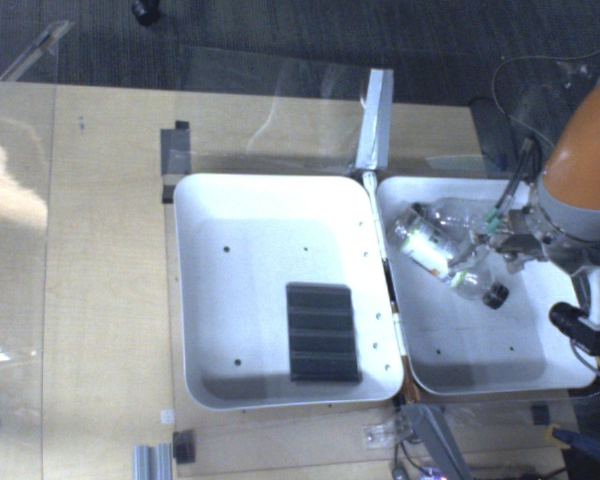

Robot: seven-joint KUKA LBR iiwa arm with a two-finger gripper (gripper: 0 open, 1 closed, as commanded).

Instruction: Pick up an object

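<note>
On the wooden bench [90,298], the left bin [210,268] holds a dark ribbed rectangular block [322,332] lying flat toward its near right part. Just beside it, the right bin [450,368] holds a clear plastic bottle [438,246] lying on its side in the far left area, with a small black cap-like piece [495,296] a little nearer and to its right. The gripper [495,236] sits low over the bottle's right end, beneath the orange-banded arm [585,158]; how its claw stands cannot be told.
</note>
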